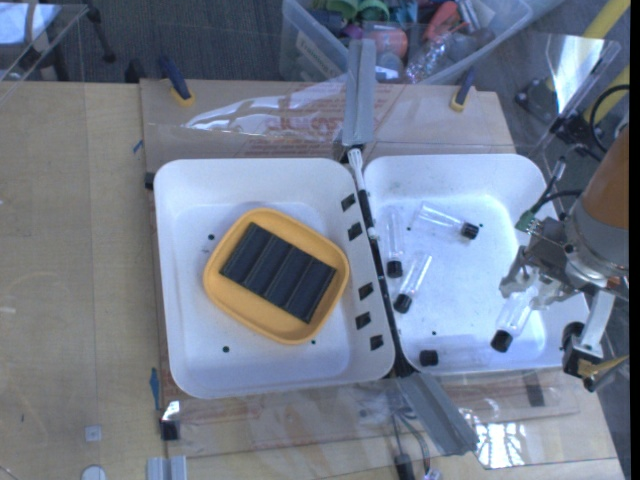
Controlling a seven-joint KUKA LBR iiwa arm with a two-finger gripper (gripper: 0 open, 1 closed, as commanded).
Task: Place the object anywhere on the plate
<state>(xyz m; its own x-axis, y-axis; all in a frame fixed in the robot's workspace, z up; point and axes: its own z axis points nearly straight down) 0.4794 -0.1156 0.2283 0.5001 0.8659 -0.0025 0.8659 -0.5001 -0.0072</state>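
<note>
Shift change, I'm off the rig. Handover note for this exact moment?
Claw: low over the right bin, near its right wall, just above a clear vial with a black cap. Cannot tell whether anything is gripped.
Things: yellow plate with a dark ribbed insert sits in the left bin. Several more clear black-capped vials lie in the right bin, e.g. one near the back.
Done: nothing on the plate yet.
Left: secure a vial, carry it across the divider, set it on the plate.
</note>
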